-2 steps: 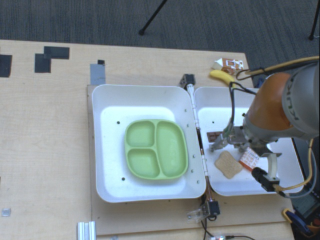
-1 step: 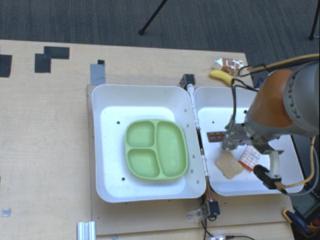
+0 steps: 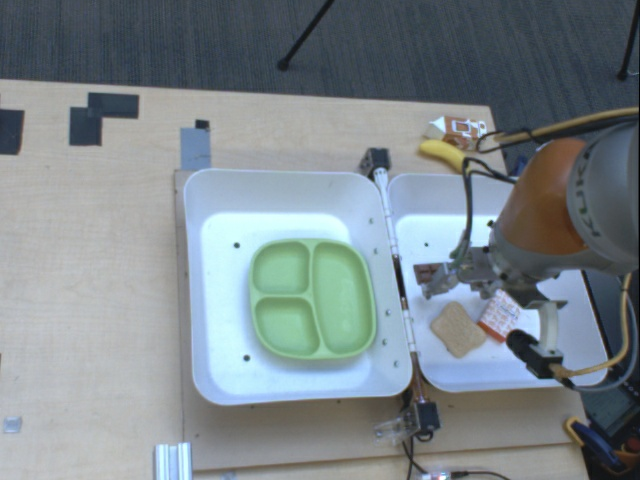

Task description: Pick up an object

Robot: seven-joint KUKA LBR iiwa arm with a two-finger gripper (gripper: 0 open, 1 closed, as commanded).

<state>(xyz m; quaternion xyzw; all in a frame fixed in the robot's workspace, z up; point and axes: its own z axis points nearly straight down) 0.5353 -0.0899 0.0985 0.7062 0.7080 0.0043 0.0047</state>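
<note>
Red-and-white packet [image 3: 499, 317], right bin: printing present, too small to read.
Orange-and-white packet [image 3: 458, 127], worktop above the right bin: printing present, illegible.
Other surfaces: no text, numbers or signs legible.

fixed overhead camera, slanted down, both bins [image 3: 200, 268]

Pale green divided plate [image 3: 312, 299] in white left bin [image 3: 215, 268]. White right bin [image 3: 440, 218] holds tan bread slice [image 3: 458, 329] and red-and-white packet [image 3: 499, 317]. Arm [image 3: 575, 203] grey, orange band. Yellow banana [image 3: 440, 153] on light wood bench [image 3: 90, 298]. Dark grey carpet [image 3: 200, 18].
</note>
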